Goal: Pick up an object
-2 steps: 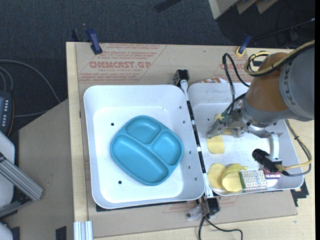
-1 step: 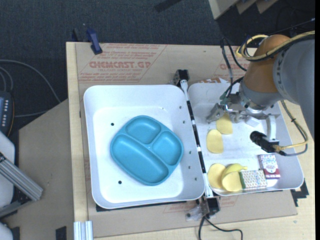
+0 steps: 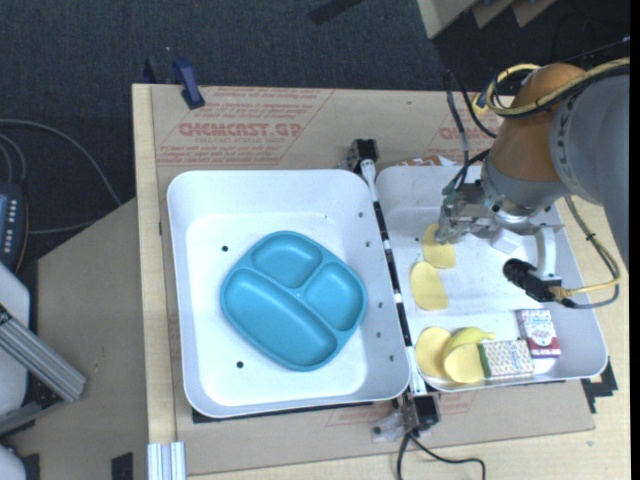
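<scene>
Yellow piece (image 3: 439, 255) in right bin (image 3: 590, 353), upper-left part, just under gripper (image 3: 447, 218) | grip state: can't tell | nearby: 2nd yellow piece (image 3: 429, 286) below it, yellow cups (image 3: 447, 354) + small carton (image 3: 508, 360) + red-white packet (image 3: 537, 331) along front wall | left bin (image 3: 190, 268): blue divided plate (image 3: 291, 298) | bins on cardboard-topped bench (image 3: 250, 123), dark carpet (image 3: 200, 18) behind

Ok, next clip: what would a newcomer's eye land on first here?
Most likely the blue divided plate, lying alone in the left bin and bright against the white. Next, the arm's claw, lowered into the right bin by its far end, over a pale yellow piece. More yellow pieces and small packets crowd that bin's near edge.
</scene>
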Motion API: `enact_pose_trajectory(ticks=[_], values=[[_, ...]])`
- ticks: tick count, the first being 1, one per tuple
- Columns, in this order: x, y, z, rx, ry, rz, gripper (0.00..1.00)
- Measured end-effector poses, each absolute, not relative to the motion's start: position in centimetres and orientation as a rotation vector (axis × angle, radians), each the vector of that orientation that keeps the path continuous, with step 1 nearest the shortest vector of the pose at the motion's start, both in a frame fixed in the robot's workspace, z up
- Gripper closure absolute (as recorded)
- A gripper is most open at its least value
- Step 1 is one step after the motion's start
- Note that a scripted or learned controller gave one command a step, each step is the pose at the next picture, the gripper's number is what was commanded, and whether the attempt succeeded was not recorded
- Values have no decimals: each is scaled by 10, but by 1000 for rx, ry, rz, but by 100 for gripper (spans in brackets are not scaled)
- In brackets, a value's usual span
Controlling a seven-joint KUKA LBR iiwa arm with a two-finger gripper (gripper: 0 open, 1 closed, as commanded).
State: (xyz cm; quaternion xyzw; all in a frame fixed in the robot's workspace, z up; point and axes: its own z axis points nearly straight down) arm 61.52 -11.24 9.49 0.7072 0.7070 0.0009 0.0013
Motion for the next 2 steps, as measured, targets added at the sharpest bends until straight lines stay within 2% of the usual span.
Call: enact_pose_trajectory(ticks=[1,2], values=[[544,-117,84,2223,2221,-1,100],[544,-117,84,2222,2221,0,0]])
